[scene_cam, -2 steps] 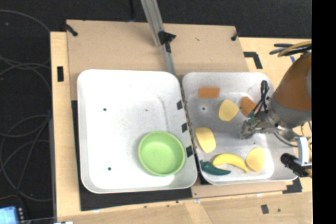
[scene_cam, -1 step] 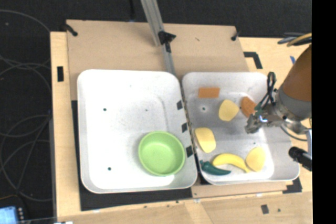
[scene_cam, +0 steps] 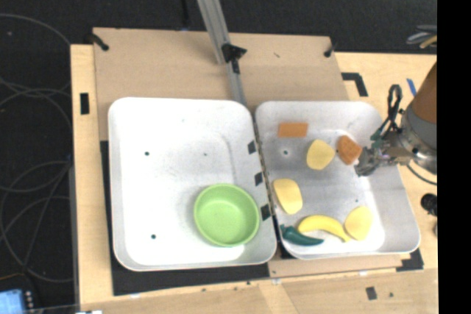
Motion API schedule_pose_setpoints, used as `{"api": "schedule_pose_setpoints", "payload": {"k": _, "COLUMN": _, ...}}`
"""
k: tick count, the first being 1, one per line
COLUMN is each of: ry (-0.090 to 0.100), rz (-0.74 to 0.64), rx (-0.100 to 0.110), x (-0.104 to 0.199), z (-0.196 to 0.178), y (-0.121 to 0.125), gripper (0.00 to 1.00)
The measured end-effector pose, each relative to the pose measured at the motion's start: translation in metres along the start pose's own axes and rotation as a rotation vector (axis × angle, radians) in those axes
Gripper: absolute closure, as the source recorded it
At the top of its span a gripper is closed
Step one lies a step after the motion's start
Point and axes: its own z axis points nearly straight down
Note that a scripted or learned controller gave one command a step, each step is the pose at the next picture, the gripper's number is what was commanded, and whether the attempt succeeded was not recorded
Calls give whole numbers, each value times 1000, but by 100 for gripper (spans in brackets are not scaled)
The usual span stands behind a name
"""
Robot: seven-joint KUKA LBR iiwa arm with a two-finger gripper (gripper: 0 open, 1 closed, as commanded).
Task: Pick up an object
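Observation:
The right bin (scene_cam: 390,191) holds several small items. An orange block (scene_cam: 293,130) lies near its back wall. A pale yellow round piece (scene_cam: 320,155) and an orange-brown lump (scene_cam: 349,150) sit in the middle. Closer to the front are a yellow oval (scene_cam: 288,195), a banana (scene_cam: 322,226), a yellow lemon-like piece (scene_cam: 358,223) and a dark green pepper (scene_cam: 300,236). My gripper (scene_cam: 366,162) hangs low over the bin's right side, just right of the orange-brown lump and close to it. I see nothing held in it.
A green bowl (scene_cam: 227,214) stands in the front right corner of the left bin (scene_cam: 162,136). A slanted metal pole (scene_cam: 210,4) rises behind the bins. The grey arm with its orange band (scene_cam: 423,110) comes in over the right bin's edge.

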Motion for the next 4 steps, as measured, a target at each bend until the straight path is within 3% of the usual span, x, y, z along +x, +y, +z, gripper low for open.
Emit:
{"api": "schedule_pose_setpoints", "payload": {"k": 2, "ry": 2, "rz": -3, "rx": 0, "x": 82, "z": -4, "y": 36, "gripper": 100}}
{"api": "schedule_pose_setpoints", "payload": {"k": 4, "ry": 4, "rz": -6, "rx": 0, "x": 190, "z": -28, "y": 60, "gripper": 100}}
